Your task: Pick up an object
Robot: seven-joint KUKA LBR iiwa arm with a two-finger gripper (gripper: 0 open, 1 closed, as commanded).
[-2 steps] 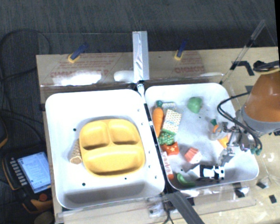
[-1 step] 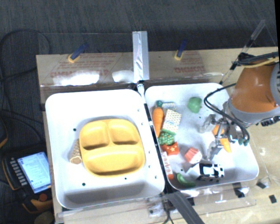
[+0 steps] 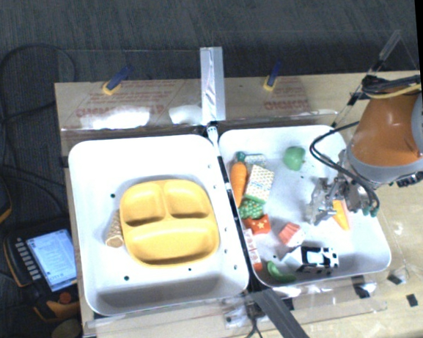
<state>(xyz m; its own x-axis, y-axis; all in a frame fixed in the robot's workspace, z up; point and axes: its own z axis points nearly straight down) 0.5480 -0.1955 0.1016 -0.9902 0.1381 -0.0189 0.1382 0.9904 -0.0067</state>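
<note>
The gripper (image 3: 331, 207) is low inside the right bin (image 3: 377, 257), near its right wall. A small orange piece (image 3: 341, 216) sits at the fingertips, but I cannot tell if the jaws are pinching it or only stand beside it.

I take the toy carrot (image 3: 238, 183) as landmark. It lies along the left wall of the right bin. Just right of the carrot is a patterned packet (image 3: 260, 182). Further right, near the back wall, is a green ball (image 3: 294, 157). Below the carrot are a red piece (image 3: 289, 233) and a black-and-white toy (image 3: 319, 258). Left of the carrot, in the left bin (image 3: 104, 284), a yellow divided tray (image 3: 168, 221) rests.
</note>
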